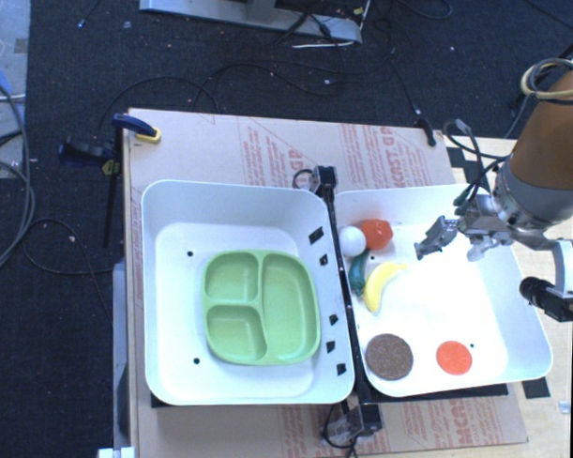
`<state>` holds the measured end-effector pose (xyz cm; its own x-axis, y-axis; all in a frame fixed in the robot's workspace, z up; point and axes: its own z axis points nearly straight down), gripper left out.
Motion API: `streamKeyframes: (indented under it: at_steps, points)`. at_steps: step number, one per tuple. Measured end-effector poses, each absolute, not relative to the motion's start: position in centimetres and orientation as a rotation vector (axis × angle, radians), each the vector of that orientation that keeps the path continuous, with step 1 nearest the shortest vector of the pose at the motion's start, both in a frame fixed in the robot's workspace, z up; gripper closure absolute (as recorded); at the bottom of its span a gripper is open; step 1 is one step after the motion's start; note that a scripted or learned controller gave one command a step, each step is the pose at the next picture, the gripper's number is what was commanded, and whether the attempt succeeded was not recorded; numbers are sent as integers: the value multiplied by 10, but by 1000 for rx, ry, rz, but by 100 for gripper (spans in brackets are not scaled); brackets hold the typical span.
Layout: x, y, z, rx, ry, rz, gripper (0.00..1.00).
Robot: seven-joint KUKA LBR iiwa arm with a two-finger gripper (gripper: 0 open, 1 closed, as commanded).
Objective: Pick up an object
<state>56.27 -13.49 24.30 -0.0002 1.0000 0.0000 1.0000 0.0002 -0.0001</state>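
My gripper [434,238] hangs over the upper middle of the right bin [509,306], open, with nothing between its fingers. Just to its left lie a red-orange fruit [376,232] and a white ball [352,240], close against the bin's left wall. Below them a teal object [358,271] touches a yellow banana [380,283]. Near the front of the bin lie a brown disc [390,356] and an orange disc [454,357], a little apart from each other.
The left bin [163,266] holds a green divided plate [261,306]. A black divider strip [334,272] runs between the bins. Both stand on a cardboard sheet [271,148], with cables on the dark floor behind it. A blue-and-yellow clamp [135,127] sits at the sheet's far left corner.
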Motion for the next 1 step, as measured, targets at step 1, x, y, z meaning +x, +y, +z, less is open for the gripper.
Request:
streamKeyframes:
  at_steps: [1]
  points:
    - [598,-106,256,-2244,-2199,-2,0]
